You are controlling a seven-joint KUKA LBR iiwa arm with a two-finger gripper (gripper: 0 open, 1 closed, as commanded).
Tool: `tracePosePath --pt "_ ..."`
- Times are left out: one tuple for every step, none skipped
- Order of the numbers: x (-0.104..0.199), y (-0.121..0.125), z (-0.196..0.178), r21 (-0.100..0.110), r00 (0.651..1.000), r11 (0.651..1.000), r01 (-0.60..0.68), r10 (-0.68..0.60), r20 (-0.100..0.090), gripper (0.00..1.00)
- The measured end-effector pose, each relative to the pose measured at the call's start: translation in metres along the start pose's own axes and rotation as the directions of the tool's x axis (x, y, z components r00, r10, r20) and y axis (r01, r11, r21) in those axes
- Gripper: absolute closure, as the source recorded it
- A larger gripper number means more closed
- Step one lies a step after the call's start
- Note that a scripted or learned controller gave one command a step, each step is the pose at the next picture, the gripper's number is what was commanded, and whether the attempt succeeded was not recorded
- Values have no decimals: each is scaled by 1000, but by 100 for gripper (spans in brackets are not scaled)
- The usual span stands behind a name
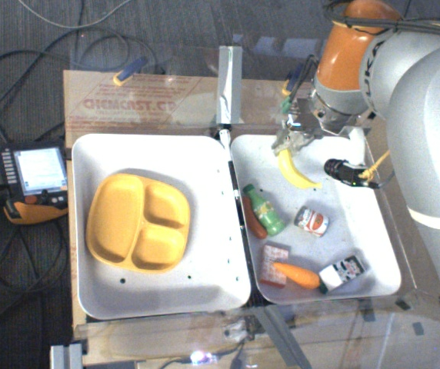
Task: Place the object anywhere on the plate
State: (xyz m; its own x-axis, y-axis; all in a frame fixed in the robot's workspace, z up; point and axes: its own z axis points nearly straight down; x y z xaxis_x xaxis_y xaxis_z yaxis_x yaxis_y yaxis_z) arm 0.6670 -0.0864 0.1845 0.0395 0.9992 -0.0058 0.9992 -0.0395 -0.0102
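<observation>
Gripper (291,143) in right bin (381,229), fingers closed on top end of banana (295,171) — banana hangs near bin's back wall. Looks light, stiff plastic, prob slick & curved — end grip may swing. Yellow plate (138,221) in left bin, well apart.

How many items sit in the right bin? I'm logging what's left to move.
6: banana at the back under the hand, green bottle, can, packet, carrot, small box.

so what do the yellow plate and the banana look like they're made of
Yellow compartment plate: seems moulded plastic, matte, judging by its uniform colour and soft rounded dividers. Yellow curved banana, below the pincer: probably a plastic toy, smooth and evenly coloured, though hard to confirm.
</observation>
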Motion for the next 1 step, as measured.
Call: tracePosePath --pt "51 -29 6 -1 976 976 218 -218 -5 100"
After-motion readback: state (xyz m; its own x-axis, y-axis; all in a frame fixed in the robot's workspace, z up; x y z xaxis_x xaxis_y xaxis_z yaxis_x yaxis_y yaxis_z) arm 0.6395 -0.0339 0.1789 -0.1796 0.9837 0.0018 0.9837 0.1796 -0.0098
